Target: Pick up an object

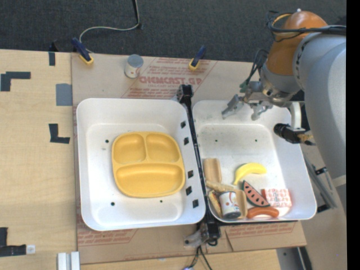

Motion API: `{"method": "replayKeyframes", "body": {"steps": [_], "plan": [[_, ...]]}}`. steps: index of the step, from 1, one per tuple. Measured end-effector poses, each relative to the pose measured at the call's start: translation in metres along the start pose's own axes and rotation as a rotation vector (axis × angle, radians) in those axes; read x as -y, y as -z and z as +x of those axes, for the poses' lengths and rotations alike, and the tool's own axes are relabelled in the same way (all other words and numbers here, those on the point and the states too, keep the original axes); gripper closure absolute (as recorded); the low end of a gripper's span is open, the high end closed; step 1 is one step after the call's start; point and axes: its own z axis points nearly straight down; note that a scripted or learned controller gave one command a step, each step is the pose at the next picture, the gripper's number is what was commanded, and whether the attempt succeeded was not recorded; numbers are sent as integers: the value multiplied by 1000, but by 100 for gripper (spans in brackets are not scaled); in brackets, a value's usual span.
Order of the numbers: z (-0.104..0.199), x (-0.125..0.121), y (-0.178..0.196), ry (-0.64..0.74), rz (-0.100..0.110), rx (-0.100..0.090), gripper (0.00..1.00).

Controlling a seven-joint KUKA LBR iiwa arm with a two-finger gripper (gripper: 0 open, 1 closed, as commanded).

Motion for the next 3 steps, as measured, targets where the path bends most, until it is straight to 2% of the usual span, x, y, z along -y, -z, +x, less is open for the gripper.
{"method": "replayKeyframes", "body": {"steps": [1, 2, 3], "plan": [[10, 88, -66, -1, -1, -2, 0], [35, 184, -66, -2, -4, 0, 0], [35, 183, -57, -3, -4, 0, 100]]}}
